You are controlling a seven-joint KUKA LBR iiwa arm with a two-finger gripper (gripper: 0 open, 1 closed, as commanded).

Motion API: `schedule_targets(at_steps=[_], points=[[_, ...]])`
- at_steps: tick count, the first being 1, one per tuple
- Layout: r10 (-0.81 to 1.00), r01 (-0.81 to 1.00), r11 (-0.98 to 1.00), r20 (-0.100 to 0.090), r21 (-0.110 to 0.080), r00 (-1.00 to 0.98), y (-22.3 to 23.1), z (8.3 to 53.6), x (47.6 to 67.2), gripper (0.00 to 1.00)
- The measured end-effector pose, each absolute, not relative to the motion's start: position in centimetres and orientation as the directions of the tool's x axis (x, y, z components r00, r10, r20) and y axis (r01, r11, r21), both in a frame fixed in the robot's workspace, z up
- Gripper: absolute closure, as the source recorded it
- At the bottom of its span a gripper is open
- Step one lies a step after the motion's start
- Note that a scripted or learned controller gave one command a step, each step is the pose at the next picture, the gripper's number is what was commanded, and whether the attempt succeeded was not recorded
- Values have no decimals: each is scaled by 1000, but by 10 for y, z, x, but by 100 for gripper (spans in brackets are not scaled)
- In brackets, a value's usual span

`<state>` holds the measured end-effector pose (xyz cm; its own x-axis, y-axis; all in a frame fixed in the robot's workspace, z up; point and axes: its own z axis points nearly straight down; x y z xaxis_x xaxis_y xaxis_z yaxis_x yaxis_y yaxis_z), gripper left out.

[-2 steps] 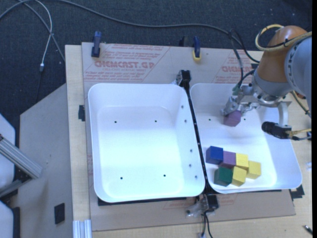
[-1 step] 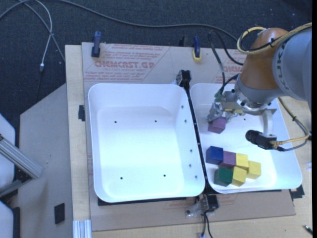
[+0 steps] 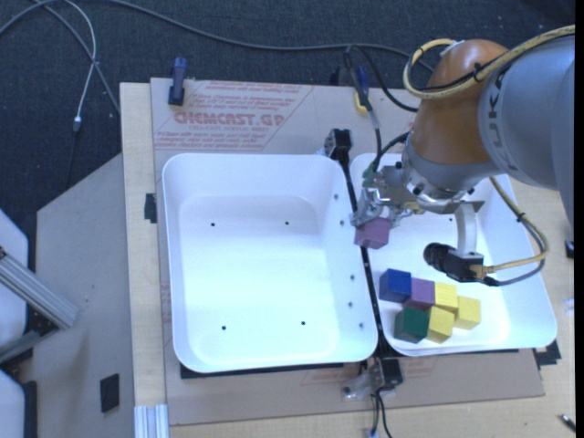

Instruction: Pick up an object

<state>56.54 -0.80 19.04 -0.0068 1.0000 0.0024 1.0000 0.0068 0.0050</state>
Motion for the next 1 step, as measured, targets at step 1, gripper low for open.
schedule_targets(at_steps=[1], points=[[1000,1000,7,2,0,-7,70,188,562,100]])
